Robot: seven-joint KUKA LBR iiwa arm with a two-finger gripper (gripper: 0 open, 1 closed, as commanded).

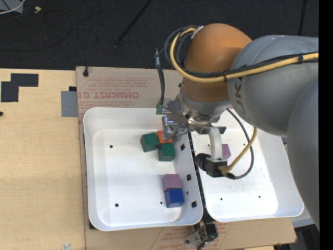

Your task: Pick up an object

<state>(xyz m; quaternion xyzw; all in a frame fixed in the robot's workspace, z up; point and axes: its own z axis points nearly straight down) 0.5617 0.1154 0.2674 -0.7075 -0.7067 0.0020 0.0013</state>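
The gripper (167,130) is being lowered onto the orange block (164,136) wedged by two green blocks (150,141), so a straight drop is needed; grip state honestly can't be told.

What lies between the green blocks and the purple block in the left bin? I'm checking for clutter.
Bare white bin floor separates the green blocks from the purple block, per the camera view.

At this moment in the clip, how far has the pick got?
Done: the arm has reached over the left bin, with the gripper low above the cluster of two green blocks and an orange block. In hand: nothing visibly held; the wrist hides the fingers. Left: grasp and lift. The purple block and blue block lie untouched near the bin's front right.
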